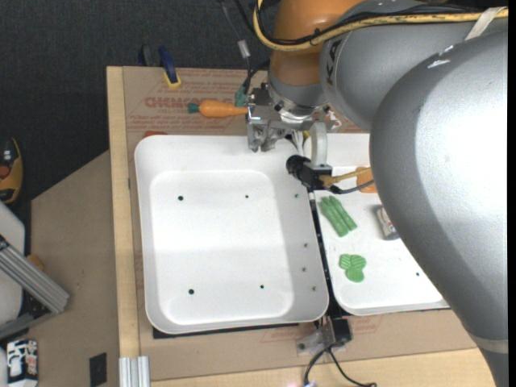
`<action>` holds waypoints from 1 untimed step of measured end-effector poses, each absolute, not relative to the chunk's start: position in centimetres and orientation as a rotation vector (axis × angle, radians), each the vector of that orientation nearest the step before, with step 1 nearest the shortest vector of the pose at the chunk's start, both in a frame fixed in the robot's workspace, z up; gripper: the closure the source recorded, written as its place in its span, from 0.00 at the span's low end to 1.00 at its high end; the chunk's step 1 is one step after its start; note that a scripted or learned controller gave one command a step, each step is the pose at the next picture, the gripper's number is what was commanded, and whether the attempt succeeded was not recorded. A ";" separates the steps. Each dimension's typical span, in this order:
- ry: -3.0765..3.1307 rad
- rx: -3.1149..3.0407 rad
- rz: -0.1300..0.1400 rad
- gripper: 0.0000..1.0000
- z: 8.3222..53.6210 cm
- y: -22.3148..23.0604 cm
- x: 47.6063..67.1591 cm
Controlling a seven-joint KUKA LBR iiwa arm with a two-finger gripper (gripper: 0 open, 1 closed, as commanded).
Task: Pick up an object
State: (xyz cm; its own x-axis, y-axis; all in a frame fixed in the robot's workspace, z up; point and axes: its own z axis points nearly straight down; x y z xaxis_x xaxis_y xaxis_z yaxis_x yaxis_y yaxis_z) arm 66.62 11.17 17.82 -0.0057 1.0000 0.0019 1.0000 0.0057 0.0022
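Note:
My gripper (262, 138) hangs over the back rim of the left bin (161, 216), near its far right corner. An orange carrot-shaped toy with a green tip (216, 109) shows just left of the gripper's body, above the cardboard behind the bin; whether it is held or lying there I cannot tell. The right bin (379, 297) holds a green ridged block (336, 216), a green rounded piece (352, 266), a small grey object (387, 222) and an orange thing (364, 181) partly hidden by the arm.
The big grey arm (435, 135) covers most of the right bin's far side. A blue and yellow clamp (168, 67) sits at the back edge of the cardboard-topped bench (129, 216).

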 end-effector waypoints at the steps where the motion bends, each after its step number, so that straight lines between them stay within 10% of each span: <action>1: 2.205 2.232 -0.007 1.00 18.6 -2.0 66.6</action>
